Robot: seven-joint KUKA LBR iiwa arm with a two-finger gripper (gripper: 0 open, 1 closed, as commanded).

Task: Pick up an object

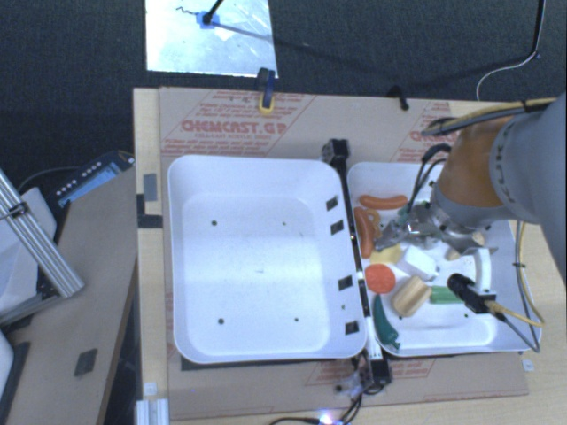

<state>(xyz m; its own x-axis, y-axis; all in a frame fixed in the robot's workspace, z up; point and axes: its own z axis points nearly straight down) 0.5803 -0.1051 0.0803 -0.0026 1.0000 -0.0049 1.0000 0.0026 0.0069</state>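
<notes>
No particular object is called out for this one, so the candidates are whatever sits in the right bin (443, 336), lower right of the frame. Closest to the hand (399, 234) are an orange sausage (366, 226) along the bin's left wall and a small yellow piece (388, 254) just below it. The hand is down at about their level, right beside both.

A second orange sausage (383, 201) lies just above, near the bin's top edge. Going down the frame there's a white block (418, 262), a red disc (381, 278), a tan cylinder (410, 297) and a green piece (441, 296) just right of the cylinder. Most of it is bunched toward the left side of that bin.

Hand state: honestly can't tell from this angle. The wrist and the grey arm (523, 162) entering from the right edge cover most of it, so I can't say how wide it's open or whether it has anything. Nothing looks lifted off the bin floor as far as I can see.

My read on progress: the reach is done and the hand is in among the pile, so the grasp and lift are what's left. It's a crowded spot, so I'd guess it could nudge a neighbour instead of gripping cleanly.

The left bin (257, 264) takes the middle of the frame, and both bins sit on the tan surface (147, 264).
</notes>
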